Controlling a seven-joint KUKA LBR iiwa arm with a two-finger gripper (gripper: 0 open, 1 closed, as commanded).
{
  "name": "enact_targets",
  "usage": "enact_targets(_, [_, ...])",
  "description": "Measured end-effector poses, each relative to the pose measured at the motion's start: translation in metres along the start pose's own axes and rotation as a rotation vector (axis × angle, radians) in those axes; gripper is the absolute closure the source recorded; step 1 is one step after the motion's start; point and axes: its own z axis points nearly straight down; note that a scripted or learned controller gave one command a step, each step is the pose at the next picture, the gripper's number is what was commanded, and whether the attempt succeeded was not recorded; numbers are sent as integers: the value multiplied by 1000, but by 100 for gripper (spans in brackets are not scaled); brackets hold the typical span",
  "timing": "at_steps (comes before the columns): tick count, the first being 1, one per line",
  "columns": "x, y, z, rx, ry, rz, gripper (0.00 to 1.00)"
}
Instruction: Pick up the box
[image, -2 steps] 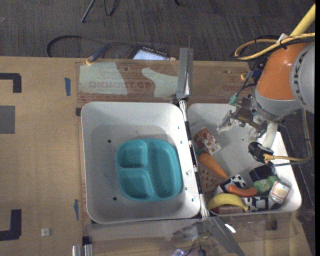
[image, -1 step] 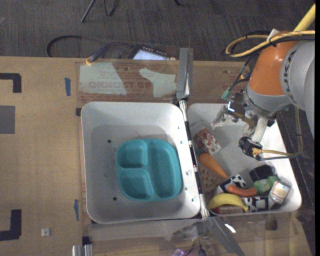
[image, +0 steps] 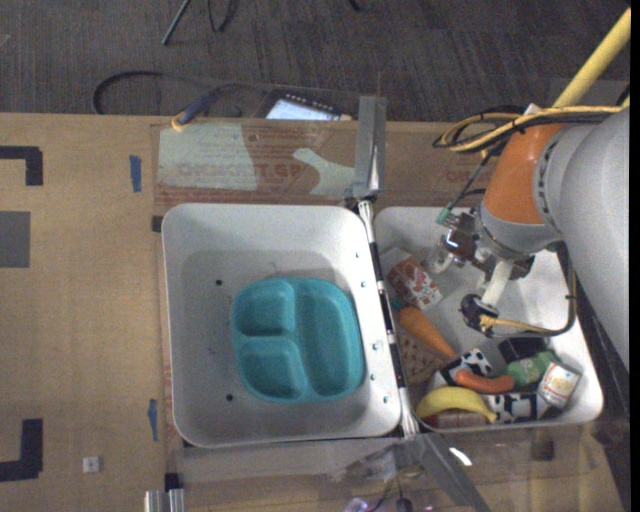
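The arm (image: 590, 170) ran off the right edge, so its base was out of sight. Beside the banana (image: 455, 403) in the right bin (image: 590, 395), the toys lay heaped, each covering part of the next. The box (image: 414, 283) above the banana showed printing too small to read. The gripper (image: 470, 270) was blurred there.

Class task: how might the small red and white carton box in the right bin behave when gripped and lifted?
The small red and white carton box looks like thin card, so probably light and crushable. Its flat faces should resist rolling. It leans beside the orange carrot, so it may tip.
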Motion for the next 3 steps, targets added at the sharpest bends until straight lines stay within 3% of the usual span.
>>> enact_targets(1, [1, 1, -12, -3, 3, 1, 100])
enact_targets(2, [59, -39, -100, 1, 0, 93, 100])
enact_targets(3, [84, -122, -124, 6, -2, 207, 100])
